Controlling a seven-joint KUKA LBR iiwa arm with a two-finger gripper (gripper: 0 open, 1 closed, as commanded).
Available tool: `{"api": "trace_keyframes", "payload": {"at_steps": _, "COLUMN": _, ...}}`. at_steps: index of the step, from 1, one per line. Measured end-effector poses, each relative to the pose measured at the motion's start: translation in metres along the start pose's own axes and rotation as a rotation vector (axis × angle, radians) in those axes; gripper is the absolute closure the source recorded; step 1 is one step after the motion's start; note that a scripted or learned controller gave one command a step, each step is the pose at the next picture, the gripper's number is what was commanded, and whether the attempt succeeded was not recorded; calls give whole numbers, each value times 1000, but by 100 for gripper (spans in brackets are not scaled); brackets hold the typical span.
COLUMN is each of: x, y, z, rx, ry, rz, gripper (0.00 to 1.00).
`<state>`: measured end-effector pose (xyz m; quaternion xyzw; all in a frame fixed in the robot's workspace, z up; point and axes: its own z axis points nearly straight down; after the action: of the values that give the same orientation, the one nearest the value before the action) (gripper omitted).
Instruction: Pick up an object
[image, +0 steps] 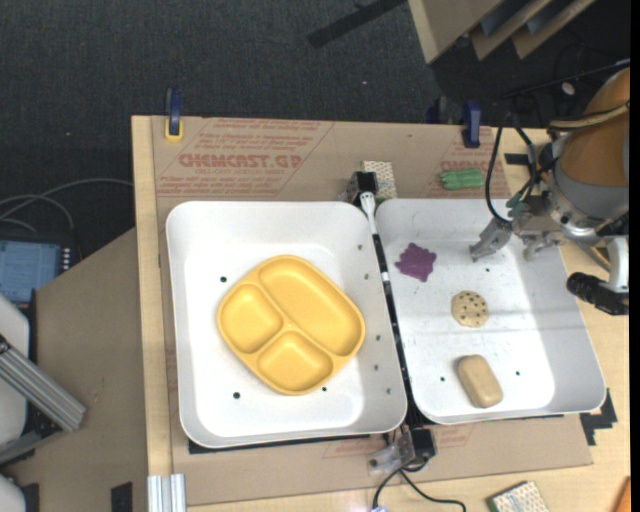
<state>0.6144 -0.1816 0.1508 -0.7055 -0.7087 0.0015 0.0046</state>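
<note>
Hovering with fingers spread and nothing between them, the gripper (514, 240) hangs over the right bin's (560, 400) far end, its arm cut off at the edge, above a purple scrap (416, 262), cookie (469, 308) and bread roll (480, 381).

Yellow divided plate (290, 323) in the left white bin (190, 300); right bin (560, 330): purple piece (416, 262), speckled tan cookie (469, 308), plain tan block (480, 381), perhaps bread.

Grey arm with orange band entering from the right, wrist angled downward, gripper (511, 241) with fingers spread apart, holding nothing
</note>
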Motion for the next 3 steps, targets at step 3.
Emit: {"api": "trace_keyframes", "payload": {"at_steps": 3, "x": 67, "y": -48, "z": 67, "rx": -2, "ry": 0, "rz": 1, "gripper": 0}}
